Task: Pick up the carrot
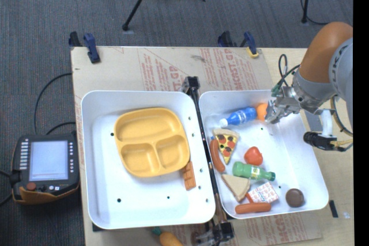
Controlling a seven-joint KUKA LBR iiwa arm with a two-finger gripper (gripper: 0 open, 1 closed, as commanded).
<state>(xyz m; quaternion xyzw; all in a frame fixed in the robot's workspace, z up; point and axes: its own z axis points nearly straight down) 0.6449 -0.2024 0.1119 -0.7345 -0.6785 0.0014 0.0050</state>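
Red mirrored print on brown cardboard bench sheet, too garbled to read; label on small red-white packet illegible. Grey arm with orange band reaches in from right, wrist angled down-left over right white bin. Gripper low at bin's upper edge, just right of small orange piece; grip state cannot tell. Orange carrot with green top lies outside bins, on bench below left white bin, near front edge. Yellow divided plate inside left bin.
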